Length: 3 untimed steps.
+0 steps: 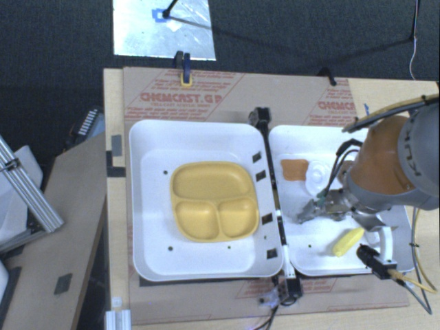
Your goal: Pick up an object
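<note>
My gripper hangs low over the middle of the right bin, pointing toward its left wall. A flat orange-brown piece lies in the bin's upper left part, above the gripper. Right beside that piece sits a small clear, whitish object, partly behind the arm's cables. A yellow, banana-like object lies near the bin's front edge, to the lower right of the gripper. Nothing shows at the gripper's tip.
The left bin holds a yellow divided plate in its middle. A black divider runs between the two bins. The arm's grey and orange body covers the right bin's right part.
</note>
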### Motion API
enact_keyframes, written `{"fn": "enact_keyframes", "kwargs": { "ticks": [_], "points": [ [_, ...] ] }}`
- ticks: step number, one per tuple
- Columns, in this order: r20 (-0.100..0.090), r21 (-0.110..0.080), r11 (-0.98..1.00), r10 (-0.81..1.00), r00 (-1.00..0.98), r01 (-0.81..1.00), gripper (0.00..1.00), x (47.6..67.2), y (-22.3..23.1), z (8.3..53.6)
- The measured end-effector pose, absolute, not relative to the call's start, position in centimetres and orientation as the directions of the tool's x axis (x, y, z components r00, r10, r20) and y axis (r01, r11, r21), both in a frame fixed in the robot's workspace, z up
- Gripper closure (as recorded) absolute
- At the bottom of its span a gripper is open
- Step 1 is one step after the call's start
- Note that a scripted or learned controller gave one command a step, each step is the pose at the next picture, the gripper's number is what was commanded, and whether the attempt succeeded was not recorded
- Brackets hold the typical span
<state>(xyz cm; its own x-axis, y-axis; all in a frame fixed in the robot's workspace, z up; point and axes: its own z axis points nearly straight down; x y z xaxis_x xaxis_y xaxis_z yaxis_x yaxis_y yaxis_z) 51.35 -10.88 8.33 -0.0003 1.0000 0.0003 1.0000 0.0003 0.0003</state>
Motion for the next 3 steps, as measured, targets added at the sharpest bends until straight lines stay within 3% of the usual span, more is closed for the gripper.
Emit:
{"fn": "enact_keyframes", "kwargs": {
  "ticks": [1,3],
  "points": [
    [0.0,0.003,0.001,1.0,-0.001,1.0,1.0,51.5,-10.9,9.5],
    [-0.001,0.008,0.005,1.0,-0.005,1.0,1.0,53.5,-10.0,20.0]
  ]
}}
